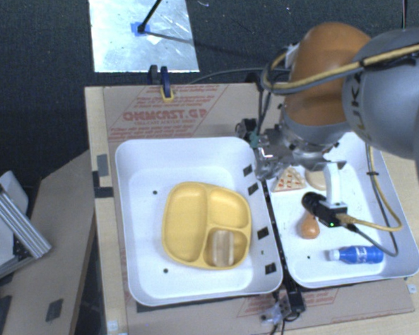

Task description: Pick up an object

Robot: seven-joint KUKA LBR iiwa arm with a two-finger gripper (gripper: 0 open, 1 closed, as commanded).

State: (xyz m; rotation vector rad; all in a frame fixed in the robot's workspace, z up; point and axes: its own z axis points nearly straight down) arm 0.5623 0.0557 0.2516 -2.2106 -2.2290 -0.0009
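My arm: it comes in from the right, with the orange band (323, 57) over the far part of the right bin (407, 254).
My gripper (267, 160): it is at the right bin's far left corner, close to the wall it shares with the left bin (127, 204). I cannot tell how far open it is, or whether it has hold of anything.
Wedge (288, 180): a flat, pale triangle with red spots, lying on the right bin's floor just beside my gripper.
Disc (315, 175): tan and round, just right of the wedge and partly hidden under my wrist.
Lump (309, 226): brown and egg-shaped, near the middle of the right bin, nearer the camera than the wedge.
Bottle (356, 255): blue, on its side near the right bin's front wall, with its white cap pointing left.
Plate (191, 221): yellow with three compartments, in the middle of the left bin.
Cup (225, 247): clear, on its side in the plate's near right compartment.
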